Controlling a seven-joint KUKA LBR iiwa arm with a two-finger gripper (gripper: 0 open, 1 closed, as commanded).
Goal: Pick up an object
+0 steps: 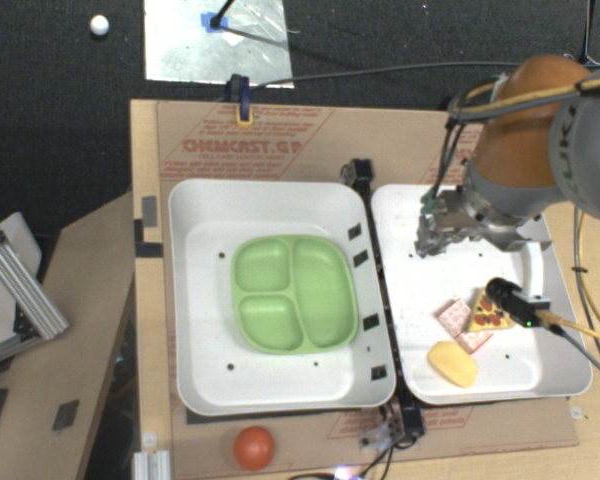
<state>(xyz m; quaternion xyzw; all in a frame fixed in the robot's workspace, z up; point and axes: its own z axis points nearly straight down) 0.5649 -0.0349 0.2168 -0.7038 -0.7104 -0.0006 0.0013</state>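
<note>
**Arm hangs above the right bin**

In the left bin [195, 218] lies a green divided plate [293, 293]. An orange ball [254, 447] sits on the bench in front of it. In the right bin [405, 298] a yellow piece [452, 363] and a pizza slice toy [472, 319] lie near each other. The gripper [435, 230] hovers over this bin's back part, apart from them, holding nothing I can see.

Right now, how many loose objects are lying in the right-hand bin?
3, all near its front: a yellow piece at the front, a pink card-like item behind it, and a red-and-yellow toy beside that. The arm overhangs the bin's back, so more may be hidden.
</note>
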